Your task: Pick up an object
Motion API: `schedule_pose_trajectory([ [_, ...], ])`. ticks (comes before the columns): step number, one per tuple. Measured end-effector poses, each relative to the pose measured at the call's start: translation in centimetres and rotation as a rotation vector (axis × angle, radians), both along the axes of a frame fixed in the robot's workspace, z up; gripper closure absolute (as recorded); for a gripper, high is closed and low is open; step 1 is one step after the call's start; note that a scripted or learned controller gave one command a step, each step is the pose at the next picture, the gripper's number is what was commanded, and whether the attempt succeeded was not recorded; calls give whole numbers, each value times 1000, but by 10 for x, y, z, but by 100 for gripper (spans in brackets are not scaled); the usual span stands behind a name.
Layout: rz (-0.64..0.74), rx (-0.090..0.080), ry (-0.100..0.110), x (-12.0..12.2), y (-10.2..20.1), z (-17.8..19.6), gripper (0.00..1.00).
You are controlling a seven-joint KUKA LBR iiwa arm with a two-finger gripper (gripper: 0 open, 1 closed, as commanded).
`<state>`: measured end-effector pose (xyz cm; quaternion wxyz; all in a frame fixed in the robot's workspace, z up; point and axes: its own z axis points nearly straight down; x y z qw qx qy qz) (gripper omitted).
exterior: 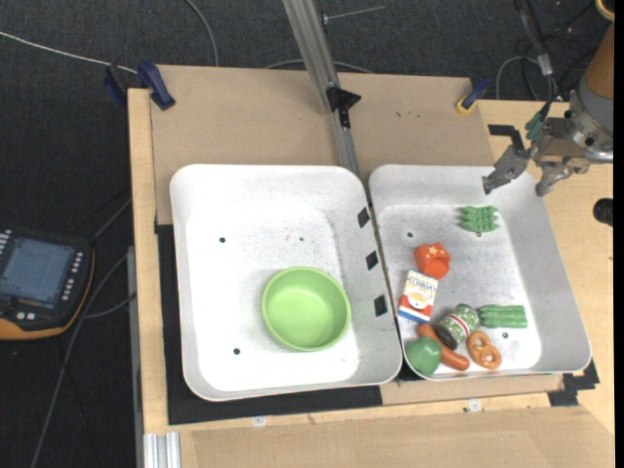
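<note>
Bowl [306,307] in left bin [244,203].

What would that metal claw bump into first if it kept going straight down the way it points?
Probably the two-finger gripper would meet the right white bin's floor near its top edge. The small green ridged toy lies slightly aside, though depth is hard to judge.

The floor [68,18] is covered with a dark, speckled carpet, and thin grey cables [185,8] run across it in curves. On it stands a bench with a light brown board [244,105] as its top. Blue clamps [156,86] hold the board at its far left corner, and another clamp [473,94] sits at the far right. A metal rail [312,37] rises at a slant from the far edge. At the left, on the floor, lies a control pendant [39,281] with an orange body and a dark screen. The light is even and soft.
</note>
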<state>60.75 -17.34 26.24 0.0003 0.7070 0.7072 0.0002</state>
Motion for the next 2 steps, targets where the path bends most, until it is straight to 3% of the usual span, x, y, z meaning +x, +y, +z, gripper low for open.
schedule_pose_trajectory([
  [2, 0, 1, 5, 7, 7, -106, 0],
])
